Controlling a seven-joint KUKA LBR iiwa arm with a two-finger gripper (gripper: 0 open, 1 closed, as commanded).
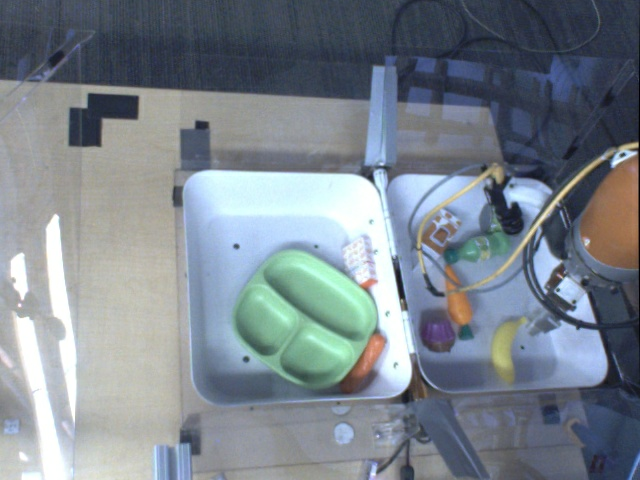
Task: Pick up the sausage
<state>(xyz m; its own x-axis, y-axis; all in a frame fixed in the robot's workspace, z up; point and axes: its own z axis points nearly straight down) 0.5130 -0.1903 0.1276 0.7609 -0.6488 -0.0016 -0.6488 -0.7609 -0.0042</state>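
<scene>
The sausage point(363, 360) is a short orange-red link in the left bin point(215, 268). It lies against the near right edge of a green divided plate point(305, 316), close to the bin's front right corner. My gripper point(548, 316) hangs over the right bin point(580, 363), just right of a yellow banana point(503, 349). The grey arm with its orange band point(612, 223) rises above it at the right edge. The gripper is well to the right of the sausage, with the wall between the bins lying between them.
A small red-and-white packet point(358, 258) rests at the plate's far right edge. The right bin holds a carrot point(458, 306), a purple piece point(437, 333), a green bottle point(478, 248) and an orange-and-white box point(438, 233). Yellow and black cables loop over that bin.
</scene>
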